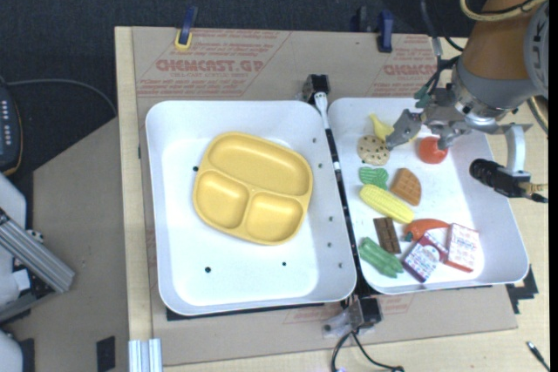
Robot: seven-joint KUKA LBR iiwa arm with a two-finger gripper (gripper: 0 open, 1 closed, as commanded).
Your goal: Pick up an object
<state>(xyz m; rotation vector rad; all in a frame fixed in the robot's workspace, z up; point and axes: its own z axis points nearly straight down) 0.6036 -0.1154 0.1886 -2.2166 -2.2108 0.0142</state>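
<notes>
The gripper [425, 128] hangs over the right bin [506, 226] with jaws spread open, gripping nothing. A red tomato [432, 151] lies just below one finger. Nearby lie a cookie [374, 151], a corn cob [387, 203] and a printed packet [463, 246]. The left bin [174, 213] holds a yellow divided tray [251, 187]. The board [261, 57] reads "CHEMCAST".

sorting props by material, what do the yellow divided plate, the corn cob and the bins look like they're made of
Yellow divided plate: looks like moulded plastic, smooth with a soft sheen and rounded compartment walls. Corn cob: probably toy plastic, uniform bright yellow, slightly glossy. Bins: likely thin formed plastic, white, with glare patches and rounded rims; could be coated metal.
</notes>
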